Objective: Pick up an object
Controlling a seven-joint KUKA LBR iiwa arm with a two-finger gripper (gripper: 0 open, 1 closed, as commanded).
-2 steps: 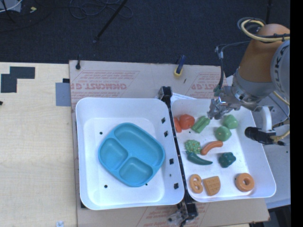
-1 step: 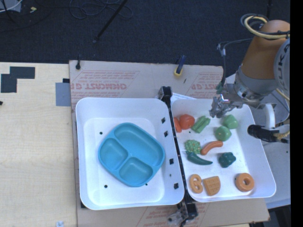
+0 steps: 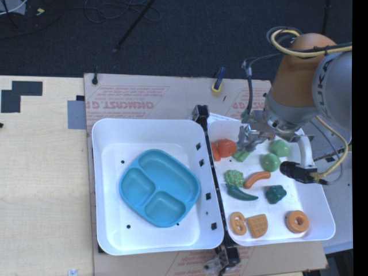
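Over the right bin's (image 3: pixel 322 226) far edge we see the hand (image 3: pixel 248 138), grip unreadable, above crowded toy food (image 3: pixel 256 178), two bins, one blue plate (image 3: pixel 159 187) in the roomy left bin (image 3: pixel 109 234).

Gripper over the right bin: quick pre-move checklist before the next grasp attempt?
1. Gripper over the right white bin, near its far edge: ok.
2. Target close by, red toy tomato and light green toy piece just below it: ok.
3. Object between fingers: cannot tell.
4. Neighbours crowd the target, the two appear to touch: not ok.
5. Blue divided plate lies in the left white bin, away from the arm: ok.
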